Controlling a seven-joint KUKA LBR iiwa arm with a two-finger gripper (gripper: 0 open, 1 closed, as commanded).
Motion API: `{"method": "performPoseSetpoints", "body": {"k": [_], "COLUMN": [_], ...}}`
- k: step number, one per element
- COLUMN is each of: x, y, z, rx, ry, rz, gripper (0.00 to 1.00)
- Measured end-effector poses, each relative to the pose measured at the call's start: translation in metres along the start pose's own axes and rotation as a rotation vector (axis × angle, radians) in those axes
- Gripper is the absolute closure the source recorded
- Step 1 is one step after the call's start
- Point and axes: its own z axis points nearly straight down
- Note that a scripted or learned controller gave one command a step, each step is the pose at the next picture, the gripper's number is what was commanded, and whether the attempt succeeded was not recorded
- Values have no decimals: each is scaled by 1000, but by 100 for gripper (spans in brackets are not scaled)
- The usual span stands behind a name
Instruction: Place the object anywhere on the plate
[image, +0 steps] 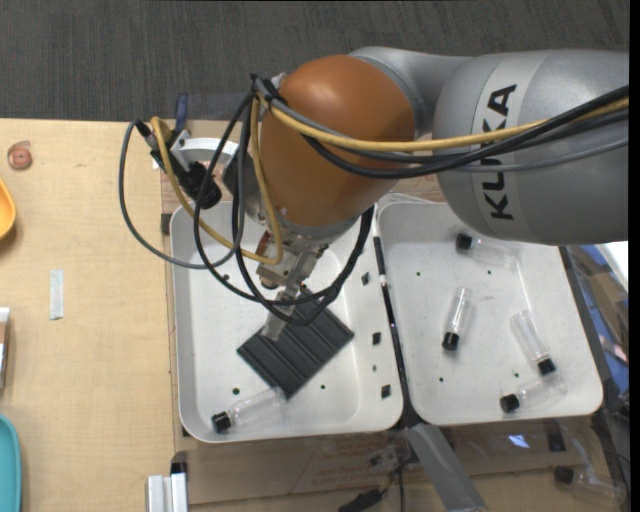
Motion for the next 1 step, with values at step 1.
{"method": "performPoseSetpoints", "body": {"k": [1], "x": [81], "y": [-7], "z": [30], "rx": [3], "ry": [2], "rz": [207], "gripper": [0]}}
